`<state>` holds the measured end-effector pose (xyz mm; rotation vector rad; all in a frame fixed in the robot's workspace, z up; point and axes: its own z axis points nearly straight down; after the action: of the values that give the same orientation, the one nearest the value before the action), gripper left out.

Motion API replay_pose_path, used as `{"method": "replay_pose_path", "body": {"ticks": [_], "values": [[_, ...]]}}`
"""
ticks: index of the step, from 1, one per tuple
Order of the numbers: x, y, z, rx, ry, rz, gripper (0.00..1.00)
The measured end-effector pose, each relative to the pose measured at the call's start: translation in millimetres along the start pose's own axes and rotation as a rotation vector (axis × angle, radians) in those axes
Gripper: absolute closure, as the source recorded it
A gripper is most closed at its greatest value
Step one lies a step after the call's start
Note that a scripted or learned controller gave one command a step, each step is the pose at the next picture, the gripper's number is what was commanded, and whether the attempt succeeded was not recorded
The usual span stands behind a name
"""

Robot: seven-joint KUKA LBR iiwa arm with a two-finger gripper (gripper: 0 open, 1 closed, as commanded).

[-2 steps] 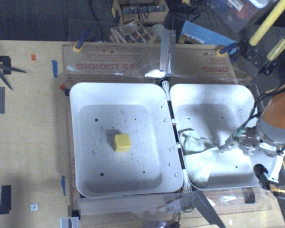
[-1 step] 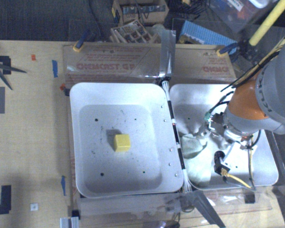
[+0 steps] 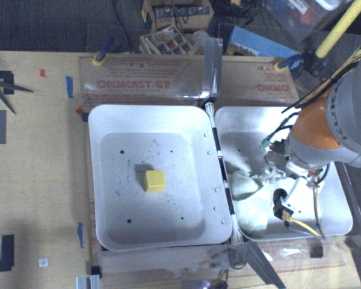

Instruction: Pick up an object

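The arm's wrist hangs low over the right bin (image 3: pixel 334 218), and the fingers (image 3: pixel 271 173) sit under its cabling. I cannot tell whether they are spread or pressed together, and nothing can be seen held between them.

Closest to the fingers, just beside them on the side facing the other bin, lies a pale crumpled thing (image 3: pixel 243 185) on the bin floor. Its outline blends into the white plastic, so its shape and long axis are hard to read. It may be touching the fingers or lying just clear of them. A little further off, toward the bin's front edge, is a second pale lump (image 3: pixel 256 223), equally vague.

Beyond the wall where the two bins meet, well apart from the fingers and at roughly the same depth, a small yellow block (image 3: pixel 155 180) sits alone on the floor of the left bin (image 3: pixel 102 131). It is roughly cubic, so it has no long axis to line up with. Its faces are turned slightly off the bin walls.

The pale thing looks the likelier target, as it calls for only a small sideways shift and a drop. The block would need a full crossing over the shared wall, though it offers much cleaner edges to close on.
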<state>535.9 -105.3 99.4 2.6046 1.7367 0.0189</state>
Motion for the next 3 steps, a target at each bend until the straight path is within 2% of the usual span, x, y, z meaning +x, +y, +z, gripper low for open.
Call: {"method": "replay_pose_path", "body": {"ticks": [1,2,3], "values": [[0,0,0,0.0,0.0,0.0,0.0],[-2,1,-10,-0.002,-0.001,0.003,1.0],[28,53,-46,0.016,-0.011,0.658,1.0]]}}
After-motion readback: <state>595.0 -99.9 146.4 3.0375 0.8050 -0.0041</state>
